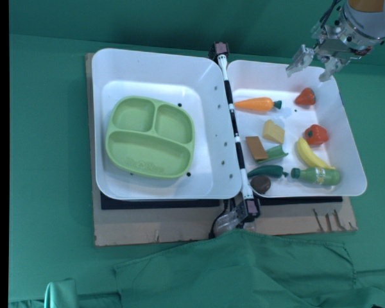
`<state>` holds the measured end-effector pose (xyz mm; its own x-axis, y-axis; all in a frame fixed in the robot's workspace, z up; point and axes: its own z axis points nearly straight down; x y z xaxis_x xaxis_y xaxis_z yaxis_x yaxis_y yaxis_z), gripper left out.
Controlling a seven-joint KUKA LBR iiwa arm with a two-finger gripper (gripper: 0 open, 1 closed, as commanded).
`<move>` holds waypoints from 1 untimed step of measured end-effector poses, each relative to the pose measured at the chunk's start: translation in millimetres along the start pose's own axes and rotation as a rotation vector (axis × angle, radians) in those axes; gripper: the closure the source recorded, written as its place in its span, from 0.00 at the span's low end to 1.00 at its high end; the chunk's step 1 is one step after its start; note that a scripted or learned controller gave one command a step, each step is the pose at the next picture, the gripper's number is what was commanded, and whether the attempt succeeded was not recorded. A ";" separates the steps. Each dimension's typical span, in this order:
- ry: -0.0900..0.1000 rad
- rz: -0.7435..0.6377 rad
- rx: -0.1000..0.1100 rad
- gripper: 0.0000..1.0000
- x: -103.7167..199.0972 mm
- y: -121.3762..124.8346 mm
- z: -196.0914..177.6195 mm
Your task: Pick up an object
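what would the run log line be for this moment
gripper: open, above right bin's far edge | held: nothing | nearest: strawberry | green plate: left bin

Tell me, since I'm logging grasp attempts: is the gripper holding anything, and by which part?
Nothing is held. The gripper hangs open above the right bin's far rim, with nothing between its fingers.
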<state>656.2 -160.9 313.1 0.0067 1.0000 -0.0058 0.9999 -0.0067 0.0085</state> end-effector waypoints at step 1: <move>-0.004 0.002 -0.007 1.00 -0.9 0.9 -14.2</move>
<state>657.0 -161.8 327.3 0.0091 0.9999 -0.0093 0.9998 -0.0089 0.0155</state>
